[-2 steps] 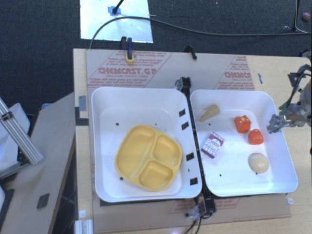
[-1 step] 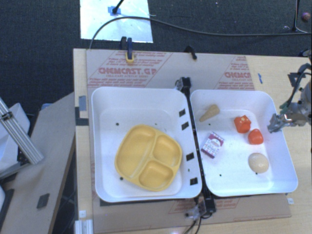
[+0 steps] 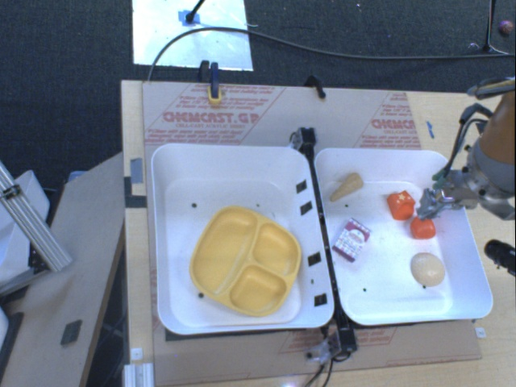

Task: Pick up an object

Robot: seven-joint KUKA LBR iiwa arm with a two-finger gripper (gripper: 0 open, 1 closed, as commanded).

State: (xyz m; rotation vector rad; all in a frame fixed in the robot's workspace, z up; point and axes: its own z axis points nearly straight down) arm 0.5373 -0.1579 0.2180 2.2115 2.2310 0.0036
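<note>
The right bin [image 3: 379, 309] holds a tan wedge [image 3: 347, 186], a small red-and-white box [image 3: 351, 239], an orange-red block [image 3: 400, 205], a red rounded piece [image 3: 423, 229] and a cream egg-shaped object [image 3: 427, 268]. My gripper [image 3: 430, 205] hangs at the bin's right side, just above the red rounded piece and beside the orange-red block. Nothing shows between its tips.
The left bin [image 3: 173, 176] holds a yellow divided tray [image 3: 246, 260]. A black divider with clips [image 3: 316, 232] runs between the bins. A cable and a clamp [image 3: 214, 83] lie at the far edge of the board.
</note>
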